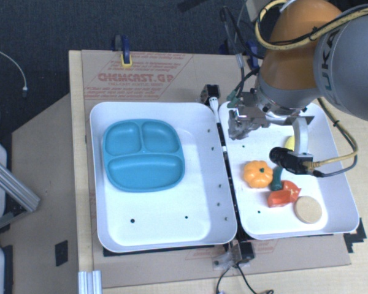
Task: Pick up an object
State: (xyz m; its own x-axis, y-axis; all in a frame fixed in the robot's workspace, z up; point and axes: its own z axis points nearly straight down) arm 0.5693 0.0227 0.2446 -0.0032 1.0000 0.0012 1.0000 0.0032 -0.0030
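Observation:
The right bin holds a small orange pumpkin, a red pepper-like piece with a green stem and a tan round disc. A yellow item peeks out from behind the arm's black fitting. My gripper hangs over the upper left part of the right bin, above bare white floor. It is up and to the left of the pumpkin, apart from it. I see nothing held in it.
The left bin holds a blue divided plate. A ridge where the two bins meet runs just left of the gripper. The grey and orange arm covers the right bin's far edge.

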